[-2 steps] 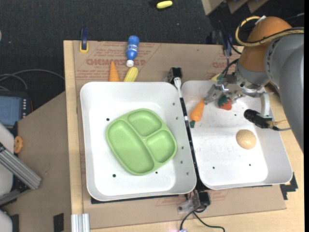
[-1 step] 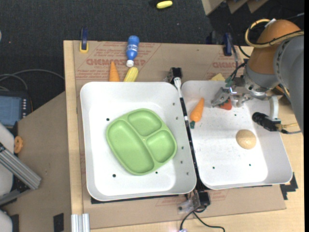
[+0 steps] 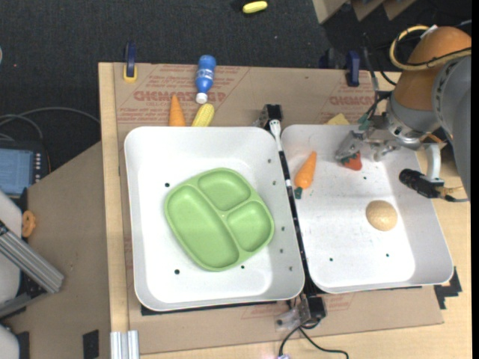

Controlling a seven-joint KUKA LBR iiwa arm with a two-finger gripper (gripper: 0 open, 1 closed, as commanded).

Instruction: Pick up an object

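Sitting in left bin (image 3: 142, 200): green tray (image 3: 218, 219) with 3 compartments, near middle. Right bin (image 3: 419, 264) holds carrot (image 3: 305, 170) at left wall, tilted; tan ball (image 3: 382, 216) toward right side; small red object (image 3: 353, 162) near far edge. Behind bins on bench (image 3: 247, 88): blue bottle (image 3: 204, 78), second carrot (image 3: 176, 113), corn (image 3: 203, 114). Arm (image 3: 434, 81) reaches in from right, wrist low over far part of right bin. Gripper (image 3: 352, 154) is at red object, touching or just above; cannot tell its state.

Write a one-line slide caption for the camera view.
End effector over a small red object in the right bin, near a carrot; green plate in left bin.
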